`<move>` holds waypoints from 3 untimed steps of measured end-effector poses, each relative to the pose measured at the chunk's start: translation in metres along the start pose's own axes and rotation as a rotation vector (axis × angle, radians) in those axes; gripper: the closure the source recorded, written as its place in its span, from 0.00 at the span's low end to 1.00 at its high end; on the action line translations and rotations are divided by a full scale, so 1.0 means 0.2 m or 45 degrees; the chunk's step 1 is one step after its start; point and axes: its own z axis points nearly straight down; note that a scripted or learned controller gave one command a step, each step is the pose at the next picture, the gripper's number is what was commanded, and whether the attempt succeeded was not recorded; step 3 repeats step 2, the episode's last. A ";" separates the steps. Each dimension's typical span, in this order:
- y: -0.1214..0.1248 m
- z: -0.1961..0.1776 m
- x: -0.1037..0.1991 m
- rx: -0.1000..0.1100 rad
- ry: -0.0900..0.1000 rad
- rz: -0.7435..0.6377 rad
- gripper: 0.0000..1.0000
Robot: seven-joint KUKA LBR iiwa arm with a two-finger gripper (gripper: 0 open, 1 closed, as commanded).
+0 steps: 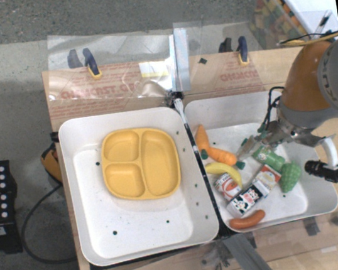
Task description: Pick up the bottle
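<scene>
Down in the right bin (320,202), hand (254,144) hovers over toys.

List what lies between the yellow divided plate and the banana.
In the camera view: the left bin's white rim, then two orange carrots, before the yellow banana; yellow divided plate.

Glossy yellow plastic tray (140,163); smooth white plastic bins (95,232); bare matt wooden bench (222,70).

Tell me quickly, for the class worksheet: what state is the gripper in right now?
Gripper: low over the right bin, above the toy food; whether it is open, shut or holding anything cannot be told.
</scene>
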 end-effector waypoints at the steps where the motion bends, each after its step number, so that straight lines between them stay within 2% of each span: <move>1: 0.00 -0.05 0.00 -0.001 0.001 0.003 1.00; 2: 0.07 -0.63 0.10 -0.004 -0.002 0.001 1.00; 3: 0.07 -0.63 0.10 -0.004 -0.002 0.001 1.00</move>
